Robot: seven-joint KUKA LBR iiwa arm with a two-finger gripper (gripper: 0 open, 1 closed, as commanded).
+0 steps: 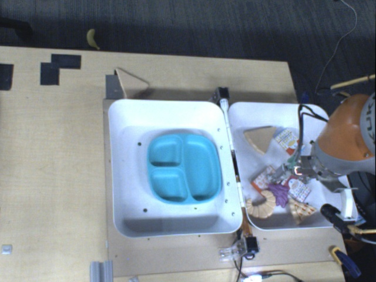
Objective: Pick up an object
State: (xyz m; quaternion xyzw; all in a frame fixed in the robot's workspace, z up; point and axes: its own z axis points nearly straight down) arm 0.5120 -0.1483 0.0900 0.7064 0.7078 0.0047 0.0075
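Observation:
The right bin (241,151) holds a heap of small things: a tan wedge (258,138), a white printed packet (286,138), a red and white packet (262,181), a purple toy (281,191), a tan curled pastry (262,205) and a pale waffle-like piece (301,210). My gripper (298,170) hangs low over the middle of this heap, just above the purple toy, under the orange band (348,135) of the arm. The wrist hides its fingertips.
The left bin (126,157) holds a blue divided tray (184,167). A black clamp (222,94) sits at the far end of the wall between the bins. Cables run along the right edge and below the bins.

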